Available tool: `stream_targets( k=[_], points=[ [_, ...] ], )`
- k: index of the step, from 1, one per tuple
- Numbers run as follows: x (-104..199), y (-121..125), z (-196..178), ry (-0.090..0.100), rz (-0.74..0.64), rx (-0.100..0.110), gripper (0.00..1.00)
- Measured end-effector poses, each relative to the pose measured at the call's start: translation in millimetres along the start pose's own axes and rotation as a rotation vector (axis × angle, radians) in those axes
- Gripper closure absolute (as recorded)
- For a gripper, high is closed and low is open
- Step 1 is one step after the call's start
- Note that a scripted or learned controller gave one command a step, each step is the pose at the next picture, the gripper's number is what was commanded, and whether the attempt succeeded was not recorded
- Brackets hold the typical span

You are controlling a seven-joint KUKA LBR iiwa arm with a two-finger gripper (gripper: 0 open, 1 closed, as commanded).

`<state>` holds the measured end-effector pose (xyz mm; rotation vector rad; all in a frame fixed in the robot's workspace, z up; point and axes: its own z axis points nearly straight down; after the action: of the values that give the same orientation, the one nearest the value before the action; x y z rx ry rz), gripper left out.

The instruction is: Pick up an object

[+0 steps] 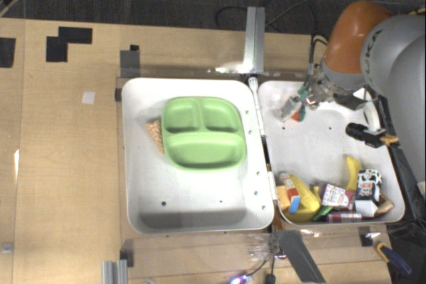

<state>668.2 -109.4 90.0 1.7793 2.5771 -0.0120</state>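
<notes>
The hand (pixel 295 108) hangs over the upper part of the right bin (pixel 319 136), reaching in from the orange-banded wrist. How far it is open cannot be told at this size, and nothing is plainly seen in it.

The pickable things lie heaped along that bin's lower edge: a banana (pixel 353 171), a yellow toy corn (pixel 306 195), a small black-and-white box (pixel 368 184) and some packets, probably gathered there because the bin tilts toward the camera. They sit well apart from the hand.

The left bin (pixel 140 196) bears a green divided plate (pixel 202 132) with a tan object (pixel 155 134) tucked against its left rim.
</notes>
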Motion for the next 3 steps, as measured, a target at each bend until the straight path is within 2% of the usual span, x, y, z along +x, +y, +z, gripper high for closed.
stream_targets(
  k=[1, 2, 3],
  points=[
    [7, 8, -13, 0.003, -0.01, -0.018, 1.0],
    [28, 14, -98, 0.008, -0.097, -0.01, 1.0],
    [35, 16, -98, 0.01, 0.234, -0.007, 1.0]
  ],
)
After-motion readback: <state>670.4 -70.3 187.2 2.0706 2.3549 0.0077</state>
